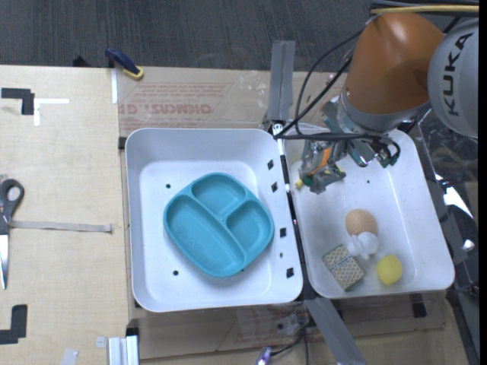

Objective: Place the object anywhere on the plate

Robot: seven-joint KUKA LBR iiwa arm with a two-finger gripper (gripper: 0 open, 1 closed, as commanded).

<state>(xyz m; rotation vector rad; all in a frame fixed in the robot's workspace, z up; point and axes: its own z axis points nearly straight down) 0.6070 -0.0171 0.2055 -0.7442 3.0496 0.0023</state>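
A: Plate check: teal plastic plate [219, 224] with three compartments sits flat in the left white bin [144, 204], roughly centred, tilted a bit in plan. Nothing on it.

B: And the candidates?

A: All in the right white bin [426, 226], near its lower end. Tan egg-shaped object [361, 222], a small white lumpy piece [366, 243] touching it from below, a small patterned square block [343, 266] lower left of that, and a yellow ball [389, 269] just right of the block.

B: Gripper?

A: Two-finger gripper [323, 175] hangs over the upper left part of the right bin, close to the divider between bins. Well apart from the four objects. Can't tell the state of the pincer from here; too much cable and hardware around it.

B: Bench?

A: Light wood panel [61, 181] on the left with scissors [7, 211] at the edge and black tape marks. Cardboard sheet [190, 101] with reversed red print behind the bins. Dark carpet [190, 14] past that.
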